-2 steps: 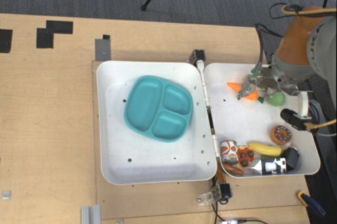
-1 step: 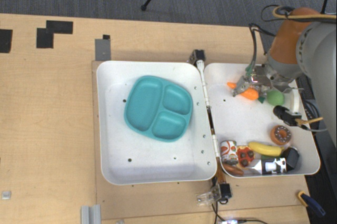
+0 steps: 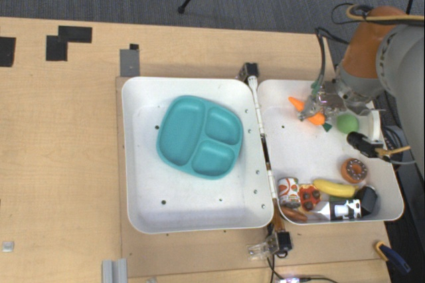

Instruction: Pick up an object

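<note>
Banana (image 3: 334,188) low; fingers (image 3: 312,110) over carrot (image 3: 307,109).

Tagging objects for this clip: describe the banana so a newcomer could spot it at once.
Look in the right white bin, at the cluster along its near edge. The banana lies there flat, between a small can and a chocolate doughnut. It is the only long, curved, yellow item.

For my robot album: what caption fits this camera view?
Gripper over an orange carrot toy in the right bin.
</note>
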Robot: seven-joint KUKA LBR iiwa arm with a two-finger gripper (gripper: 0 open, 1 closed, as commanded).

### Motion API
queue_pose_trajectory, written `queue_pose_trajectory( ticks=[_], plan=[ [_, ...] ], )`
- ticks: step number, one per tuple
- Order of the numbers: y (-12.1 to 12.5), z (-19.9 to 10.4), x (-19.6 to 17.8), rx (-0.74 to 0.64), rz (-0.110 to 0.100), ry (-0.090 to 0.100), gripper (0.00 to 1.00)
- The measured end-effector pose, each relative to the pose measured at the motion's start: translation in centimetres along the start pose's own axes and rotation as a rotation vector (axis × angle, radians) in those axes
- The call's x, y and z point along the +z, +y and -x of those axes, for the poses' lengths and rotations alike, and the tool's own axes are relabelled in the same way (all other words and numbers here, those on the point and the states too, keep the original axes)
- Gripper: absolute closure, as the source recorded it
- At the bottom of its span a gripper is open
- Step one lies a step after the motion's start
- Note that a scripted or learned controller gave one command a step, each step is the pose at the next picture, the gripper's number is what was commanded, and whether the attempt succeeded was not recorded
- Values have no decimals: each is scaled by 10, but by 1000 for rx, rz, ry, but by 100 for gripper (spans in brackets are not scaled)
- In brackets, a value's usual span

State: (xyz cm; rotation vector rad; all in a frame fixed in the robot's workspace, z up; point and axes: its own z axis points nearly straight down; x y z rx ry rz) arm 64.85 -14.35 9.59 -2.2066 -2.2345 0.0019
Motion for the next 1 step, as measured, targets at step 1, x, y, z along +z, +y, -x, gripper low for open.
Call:
queue_pose_trajectory(
  ticks=[1],
  plan=[
    [-35, -30, -105, 4, 8, -1, 100]
  ],
)
